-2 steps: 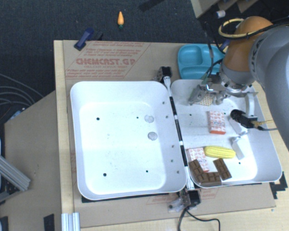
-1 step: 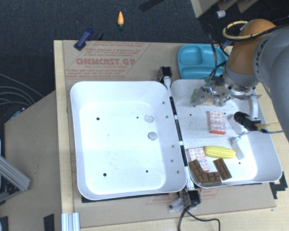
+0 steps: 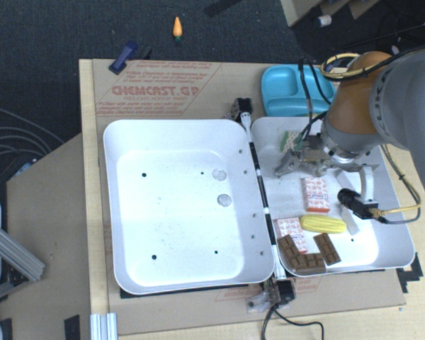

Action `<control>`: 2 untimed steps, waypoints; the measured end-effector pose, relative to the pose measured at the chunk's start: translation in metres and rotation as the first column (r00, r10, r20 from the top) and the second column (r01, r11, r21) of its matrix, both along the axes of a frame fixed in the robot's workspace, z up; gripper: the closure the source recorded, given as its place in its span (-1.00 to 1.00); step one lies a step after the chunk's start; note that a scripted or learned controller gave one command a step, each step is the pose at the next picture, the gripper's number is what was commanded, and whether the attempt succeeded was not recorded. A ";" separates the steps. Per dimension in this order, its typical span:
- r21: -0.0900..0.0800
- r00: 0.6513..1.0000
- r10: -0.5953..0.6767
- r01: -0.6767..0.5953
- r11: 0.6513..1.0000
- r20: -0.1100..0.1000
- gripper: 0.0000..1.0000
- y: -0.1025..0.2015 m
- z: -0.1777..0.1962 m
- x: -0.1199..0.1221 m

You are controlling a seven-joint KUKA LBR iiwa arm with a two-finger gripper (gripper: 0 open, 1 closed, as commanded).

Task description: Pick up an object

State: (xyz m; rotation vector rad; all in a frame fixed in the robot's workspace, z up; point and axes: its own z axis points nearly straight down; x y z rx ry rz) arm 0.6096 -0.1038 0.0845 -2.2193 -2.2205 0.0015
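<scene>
The right bin point(image 3: 393, 222) holds several objects. A red and white packet point(image 3: 316, 193) lies near its middle, and a yellow corn cob point(image 3: 323, 224) lies just in front of it. A smaller red and white packet point(image 3: 289, 227) and brown chocolate bars point(image 3: 306, 254) lie at the front left corner. A small greenish thing point(image 3: 292, 140) rests near the back wall. My gripper point(image 3: 302, 161) hangs low over the far part of this bin, just behind the larger packet and next to the greenish thing. No object shows in its grasp.
The left bin point(image 3: 127, 190) holds two small pale round discs point(image 3: 220, 176) point(image 3: 224, 201) near its right wall. A light blue tray point(image 3: 290, 91) lies behind the right bin. The arm's grey and orange body point(image 3: 368, 105) overhangs that bin's back right.
</scene>
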 end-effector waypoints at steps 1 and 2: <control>0.000 1.000 -0.001 0.001 1.000 -0.003 -1.00 0.010 0.000 0.056; -0.003 1.000 -0.001 0.001 1.000 0.005 -1.00 -0.054 0.085 0.058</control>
